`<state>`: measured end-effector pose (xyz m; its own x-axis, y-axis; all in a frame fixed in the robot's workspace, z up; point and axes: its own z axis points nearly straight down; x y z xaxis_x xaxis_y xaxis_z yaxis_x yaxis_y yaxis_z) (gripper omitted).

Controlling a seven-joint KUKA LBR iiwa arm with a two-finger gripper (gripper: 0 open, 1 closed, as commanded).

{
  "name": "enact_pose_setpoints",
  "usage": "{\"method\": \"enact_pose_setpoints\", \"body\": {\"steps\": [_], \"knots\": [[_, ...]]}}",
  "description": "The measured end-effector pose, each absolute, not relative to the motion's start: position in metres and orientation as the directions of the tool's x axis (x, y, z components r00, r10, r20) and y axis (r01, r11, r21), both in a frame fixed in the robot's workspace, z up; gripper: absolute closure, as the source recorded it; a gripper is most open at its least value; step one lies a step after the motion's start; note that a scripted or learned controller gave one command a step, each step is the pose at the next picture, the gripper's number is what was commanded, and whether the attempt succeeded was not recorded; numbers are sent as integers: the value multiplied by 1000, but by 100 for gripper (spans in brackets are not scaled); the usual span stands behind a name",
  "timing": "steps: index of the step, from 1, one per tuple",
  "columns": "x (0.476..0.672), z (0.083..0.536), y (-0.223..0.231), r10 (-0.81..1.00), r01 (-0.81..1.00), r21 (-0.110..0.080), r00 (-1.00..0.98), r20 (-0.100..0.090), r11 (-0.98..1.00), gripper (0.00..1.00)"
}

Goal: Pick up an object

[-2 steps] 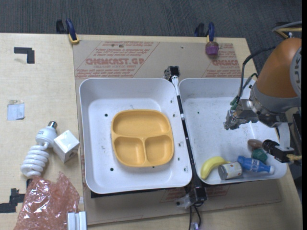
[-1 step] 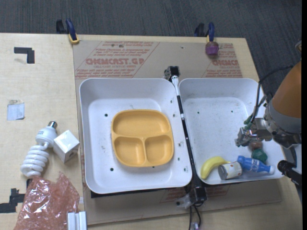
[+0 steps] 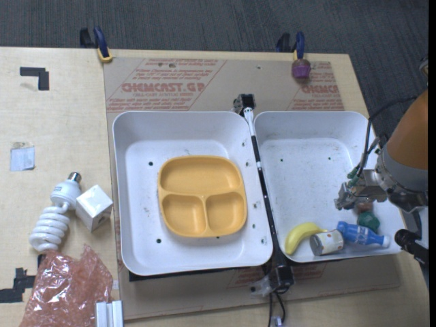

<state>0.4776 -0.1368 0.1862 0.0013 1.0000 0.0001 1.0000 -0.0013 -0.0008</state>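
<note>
In the right bin (image 3: 306, 159) a yellow banana (image 3: 302, 236) lies near the front wall. Beside it are a small tan can (image 3: 328, 242) on its side and a blue bottle (image 3: 362, 235) with a white cap end. A small green object (image 3: 368, 219) sits just behind the bottle. My gripper (image 3: 350, 197) hangs over the bin's right side, just behind and left of the green object and the bottle. I see nothing held in it.
The left bin (image 3: 136, 182) holds a yellow divided plate (image 3: 202, 196). On the bench to the left lie a spiral light bulb (image 3: 54, 216), a white cube (image 3: 94, 206) and a crumpled pink bag (image 3: 65, 291). A purple object (image 3: 301, 68) sits on the board behind the right bin.
</note>
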Motion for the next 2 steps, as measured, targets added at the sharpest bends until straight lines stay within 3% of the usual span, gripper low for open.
{"method": "enact_pose_setpoints", "body": {"steps": [1,2], "knots": [[478,182,-152,1000,1000,0,2,-1,-2,100],[558,191,-135,1000,1000,1,-2,-1,2,100]]}}
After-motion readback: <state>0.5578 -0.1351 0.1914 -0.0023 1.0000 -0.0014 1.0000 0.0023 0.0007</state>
